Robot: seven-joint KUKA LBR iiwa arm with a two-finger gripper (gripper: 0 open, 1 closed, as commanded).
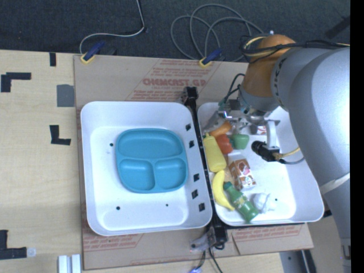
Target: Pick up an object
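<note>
1. The jaws (236, 118) sit low at the far end of the right bin (304, 189), under the grey wrist with its orange band. Whether they stand wide or narrow cannot be told from this angle; the metal parts and cabling there hide them. Nothing is visibly gripped.
2. Directly beneath and just beside the jaws lies a cluster of small items: an orange-red piece (223, 143), a green piece (240, 140) and a yellow block (214, 154) along the bin's inner wall.
3. Further toward the near end lie a printed packet (241, 173), a banana (219, 190), a green bottle-shaped item (243, 205) and a small pale item (260, 201). These touch or crowd one another.
4. The left bin (94, 169) holds a blue divided plate (152, 159), well apart from the arm. Both bins rest on cardboard laid on the table (34, 169).
5. Judgement: the step in hand is the descent or closing on a target in the far cluster; lifting has not yet taken place.
6. Judgement: the next move calls for a firm closure on a single item, most likely the orange-red or green piece, followed by a straight vertical lift. Crowding makes a slip or a two-item pinch the main risk.
</note>
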